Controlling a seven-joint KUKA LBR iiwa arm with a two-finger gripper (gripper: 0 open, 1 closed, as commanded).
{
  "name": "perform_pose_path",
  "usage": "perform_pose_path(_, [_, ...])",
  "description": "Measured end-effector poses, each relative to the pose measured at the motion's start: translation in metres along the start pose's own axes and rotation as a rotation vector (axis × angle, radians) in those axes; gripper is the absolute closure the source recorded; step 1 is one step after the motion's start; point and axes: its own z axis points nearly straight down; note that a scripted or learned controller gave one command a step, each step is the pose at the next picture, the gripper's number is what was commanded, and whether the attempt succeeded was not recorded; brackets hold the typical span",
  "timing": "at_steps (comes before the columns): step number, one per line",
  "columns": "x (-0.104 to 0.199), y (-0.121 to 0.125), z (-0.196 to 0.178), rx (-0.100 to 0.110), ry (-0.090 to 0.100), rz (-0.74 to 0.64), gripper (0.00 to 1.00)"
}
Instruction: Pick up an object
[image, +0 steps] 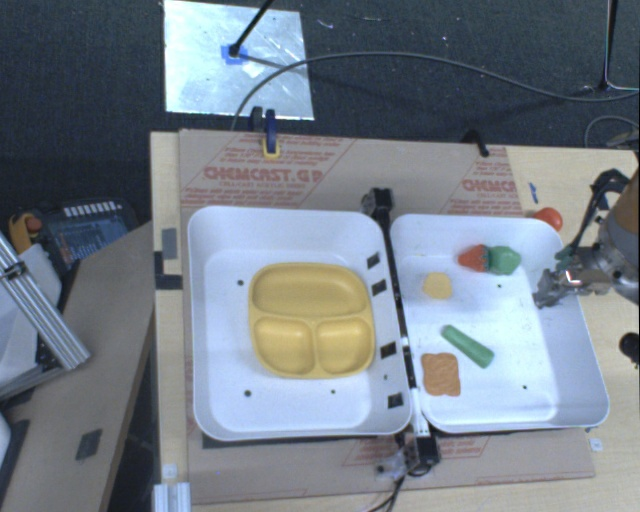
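- Bench: two shallow white bins sit side by side on a cardboard sheet (350, 170) printed with red lettering. The right bin (520, 405) serves as the landmark for all positions below.
- Left bin (215, 330): touching the right bin along a black centre hinge strip (392, 300). It holds a yellow divided plate (307, 318), lying flat with three compartments, all bare.
- Orange-and-green toy vegetable (490, 259): in the right bin's far half, near its back wall, orange end toward the left bin, green end toward the arm.
- Small yellow round piece (437, 287): in the right bin, nearer than the vegetable and closer to the centre strip, apart from it.
- Green cylindrical piece (468, 346): about mid-floor of the right bin, lying slantwise.
- Orange-brown flat square piece (441, 374): in the right bin's near-left corner area, just beside the green piece, close to the centre strip.
- Red-orange ball (547, 217): outside the right bin, just beyond its far right corner, on the bench.
- Gripper (548, 290): over the right bin's right-hand edge, level with the yellow round piece but well apart from every object. Nothing shows between its tips. The degree of opening cannot be told; the tool is small and partly blurred here.
- Arm (615, 250): enters over the right bin's right rim.
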Motion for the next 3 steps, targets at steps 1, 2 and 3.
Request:
perform_pose_path(1, [0.047,0.003,-0.009,0.000,0.002,-0.004,1.00])
perform_pose_path(2, [0.093,0.014,-0.004,0.000,0.003,-0.004,1.00])
perform_pose_path(3, [0.156,0.025,-0.003,0.000,0.003,-0.006,1.00])
